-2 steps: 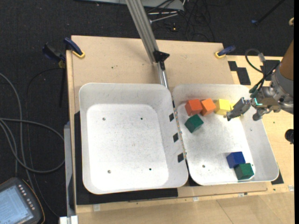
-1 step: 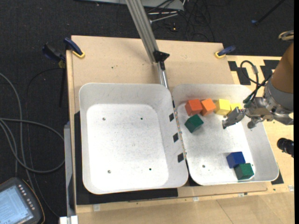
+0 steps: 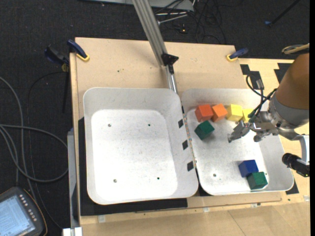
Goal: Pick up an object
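Camera view looks down on the right bin (image 3: 275, 183), where small blocks lie: two orange, a yellow block (image 3: 235, 112), two green, one blue. Your gripper (image 3: 244, 132) hovers just below the yellow block, fingers spread, holding nothing. These blocks look light, rigid and smooth-sided; you would do best squeezing two opposite flat faces

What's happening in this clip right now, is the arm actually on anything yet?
Not yet, as far as the view shows. The arm reaches in from the right, and its gripper hangs over the right bin, with nothing visible between its fingers. Just beyond it sits a row of blocks: a red-orange block, an orange block and a yellow block, with a green block beside them. A blue block and another green one lie nearer the front. The left bin sits alongside.
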